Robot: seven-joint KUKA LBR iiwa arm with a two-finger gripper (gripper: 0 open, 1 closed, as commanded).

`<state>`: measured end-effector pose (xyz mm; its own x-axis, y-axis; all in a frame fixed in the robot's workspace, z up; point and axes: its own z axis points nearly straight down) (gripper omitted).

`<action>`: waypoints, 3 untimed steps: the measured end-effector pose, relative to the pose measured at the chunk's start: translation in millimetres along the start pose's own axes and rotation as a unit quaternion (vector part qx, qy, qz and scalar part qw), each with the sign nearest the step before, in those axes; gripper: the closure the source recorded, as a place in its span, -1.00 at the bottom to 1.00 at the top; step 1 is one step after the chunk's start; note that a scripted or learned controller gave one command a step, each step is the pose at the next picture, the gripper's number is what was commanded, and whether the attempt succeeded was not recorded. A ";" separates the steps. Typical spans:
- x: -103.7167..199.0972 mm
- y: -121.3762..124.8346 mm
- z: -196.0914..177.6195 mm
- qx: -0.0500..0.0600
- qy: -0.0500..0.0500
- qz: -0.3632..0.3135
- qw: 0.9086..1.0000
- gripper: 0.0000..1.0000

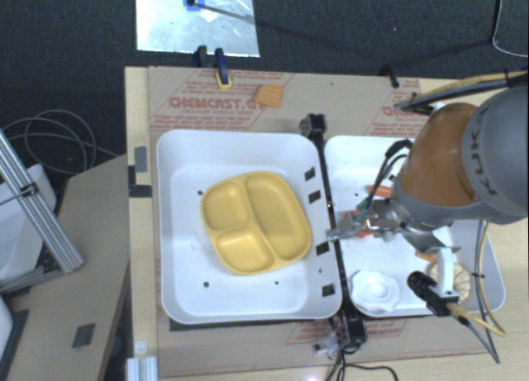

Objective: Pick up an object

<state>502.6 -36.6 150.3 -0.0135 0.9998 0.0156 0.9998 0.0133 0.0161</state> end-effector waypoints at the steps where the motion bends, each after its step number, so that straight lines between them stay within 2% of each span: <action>1: -1.9 1.7 3.8 0.000 0.004 -0.003 1.000 -1.00; 2: -7.9 9.0 11.8 -0.011 -0.002 0.001 1.000 -1.00; 3: -13.8 9.2 17.3 -0.012 0.000 -0.001 1.000 -1.00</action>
<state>512.2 -50.0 132.9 -0.0155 0.9997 0.0164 0.9991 0.0148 0.0409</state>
